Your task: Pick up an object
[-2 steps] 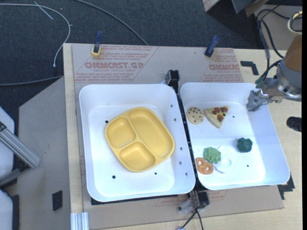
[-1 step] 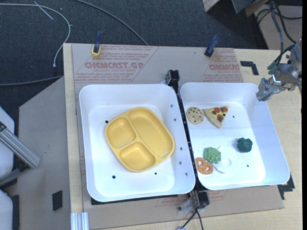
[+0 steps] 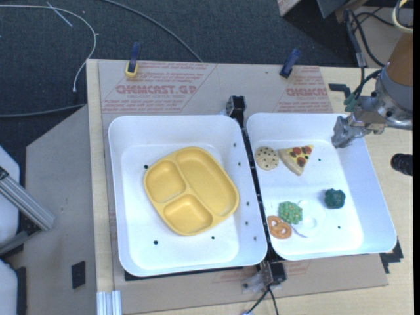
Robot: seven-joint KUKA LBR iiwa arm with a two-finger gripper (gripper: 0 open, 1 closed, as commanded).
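From my remote station, the fixed overhead view shows two shallow white bins side by side on a bench. The left bin [image 3: 131,143] holds a yellow three-compartment tray [image 3: 190,189], lying flat and turned at an angle near the bin's centre. The right bin [image 3: 374,195] holds five small objects: a round cookie [image 3: 266,157] near its upper left, a pizza slice [image 3: 295,158] just beside the cookie on the right, a dark green lump [image 3: 335,198] toward the right side, a leafy green broccoli piece [image 3: 289,210] lower down on the left, and an orange pretzel [image 3: 279,228] touching or nearly touching the broccoli at its lower left. The arm enters from the right, and I see its gripper [image 3: 343,136] hanging over the upper right corner of the right bin, well apart from the pizza slice and from the dark green lump. Whether the pincer is spread or pressed together, I cannot tell from this angle. Two blue clamps [image 3: 133,61] grip the far edge of the board beneath the bins.
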